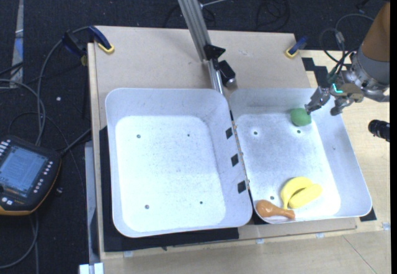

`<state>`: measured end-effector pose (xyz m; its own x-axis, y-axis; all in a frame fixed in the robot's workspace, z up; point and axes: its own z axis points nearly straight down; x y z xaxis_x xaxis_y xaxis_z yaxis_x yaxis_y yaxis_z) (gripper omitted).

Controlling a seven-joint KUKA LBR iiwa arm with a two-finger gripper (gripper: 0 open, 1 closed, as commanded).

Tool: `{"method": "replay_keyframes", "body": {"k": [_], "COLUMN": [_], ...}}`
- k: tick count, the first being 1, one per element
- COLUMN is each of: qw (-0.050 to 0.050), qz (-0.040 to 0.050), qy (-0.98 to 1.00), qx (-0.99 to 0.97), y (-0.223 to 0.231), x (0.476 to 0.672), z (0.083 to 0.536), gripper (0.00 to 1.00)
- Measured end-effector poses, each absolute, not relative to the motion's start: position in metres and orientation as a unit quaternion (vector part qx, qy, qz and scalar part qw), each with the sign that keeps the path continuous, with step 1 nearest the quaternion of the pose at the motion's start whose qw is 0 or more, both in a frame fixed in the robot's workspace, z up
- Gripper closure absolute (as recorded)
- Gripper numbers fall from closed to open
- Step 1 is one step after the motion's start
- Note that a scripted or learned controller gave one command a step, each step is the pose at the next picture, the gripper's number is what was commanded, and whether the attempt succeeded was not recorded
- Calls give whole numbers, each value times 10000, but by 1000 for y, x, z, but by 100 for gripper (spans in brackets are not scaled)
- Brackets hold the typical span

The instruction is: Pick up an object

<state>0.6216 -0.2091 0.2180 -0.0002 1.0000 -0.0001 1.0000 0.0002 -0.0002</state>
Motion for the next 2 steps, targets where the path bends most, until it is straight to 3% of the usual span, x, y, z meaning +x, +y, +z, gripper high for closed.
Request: {"method": "replay_keyframes", "body": {"k": [1, 2], "qw": [1, 15], "qz": [1, 9], "qy": [-7072, -7074], "qx": [-7070, -7069], "y": [-209, -206], "x": [622, 618], "z": [218, 175], "gripper": [0, 0]}}
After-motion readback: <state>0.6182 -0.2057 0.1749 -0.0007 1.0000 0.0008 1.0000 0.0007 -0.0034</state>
